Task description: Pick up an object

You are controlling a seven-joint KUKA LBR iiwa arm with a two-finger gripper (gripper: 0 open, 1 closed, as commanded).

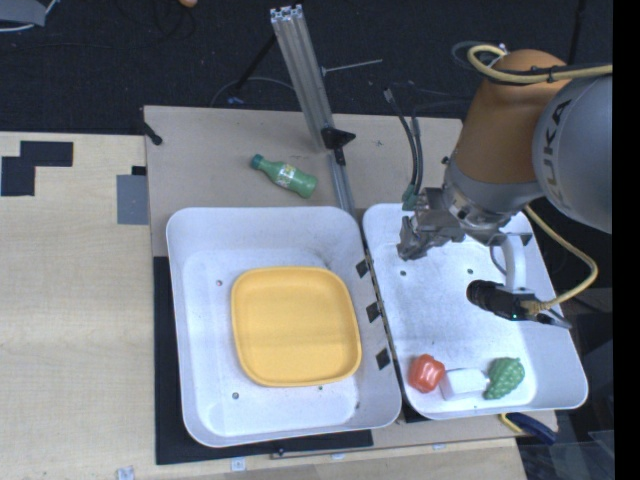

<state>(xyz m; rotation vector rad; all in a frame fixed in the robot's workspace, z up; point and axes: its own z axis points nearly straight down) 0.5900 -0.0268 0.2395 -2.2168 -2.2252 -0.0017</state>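
My gripper (412,245) hangs over the far left part of the right bin (450,298), with nothing seen between its fingers. At that bin's near edge lie a red pepper-like piece (426,372), a small white block (463,383) and a green bumpy piece (505,377), side by side. A yellow square plate (295,325) rests in the left bin (200,268). All three small objects are well below and to the right of the gripper.
A green bottle (284,175) lies on the bench behind the left bin. A slanted aluminium rail (312,78) rises behind the bins. A black cylindrical fitting (497,300) hangs over the right bin's right side. The arm's orange band (510,118) looms above.
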